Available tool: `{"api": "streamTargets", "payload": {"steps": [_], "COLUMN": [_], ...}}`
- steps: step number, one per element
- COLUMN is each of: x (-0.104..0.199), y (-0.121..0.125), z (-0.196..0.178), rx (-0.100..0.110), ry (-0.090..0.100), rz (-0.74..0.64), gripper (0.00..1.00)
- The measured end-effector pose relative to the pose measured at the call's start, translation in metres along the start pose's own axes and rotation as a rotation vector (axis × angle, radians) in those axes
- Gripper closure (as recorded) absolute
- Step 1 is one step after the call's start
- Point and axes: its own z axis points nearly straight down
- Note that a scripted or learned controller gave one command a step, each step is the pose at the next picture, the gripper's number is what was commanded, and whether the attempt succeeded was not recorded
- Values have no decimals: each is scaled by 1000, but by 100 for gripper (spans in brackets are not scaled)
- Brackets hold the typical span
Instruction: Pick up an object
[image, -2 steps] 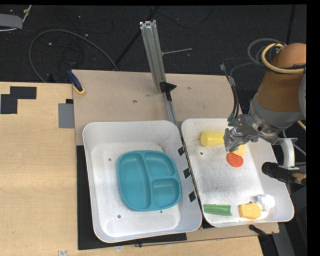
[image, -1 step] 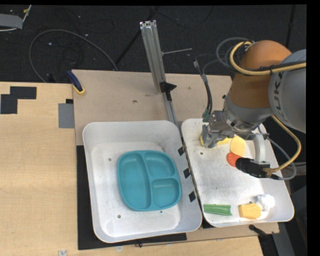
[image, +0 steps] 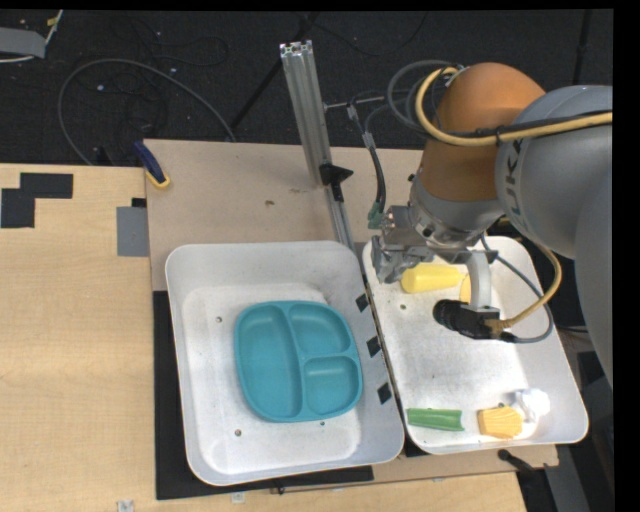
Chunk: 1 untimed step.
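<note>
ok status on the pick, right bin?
Gripper low at right bin's far end, beside yellow block. Nothing seen held. Green piece, yellow toy lie at near edge.

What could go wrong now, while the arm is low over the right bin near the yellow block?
The hand works in the right bin's far left corner, so it may knock the wall. The yellow block lies half under the wrist and could be pushed away instead of gripped. The loose cable may snag.
</note>
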Motion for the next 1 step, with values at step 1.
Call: {"api": "streamTargets", "payload": {"steps": [1], "x": [48], "y": [23], "z": [2], "rx": [0], "ry": [1], "rz": [0], "gripper": [100]}}
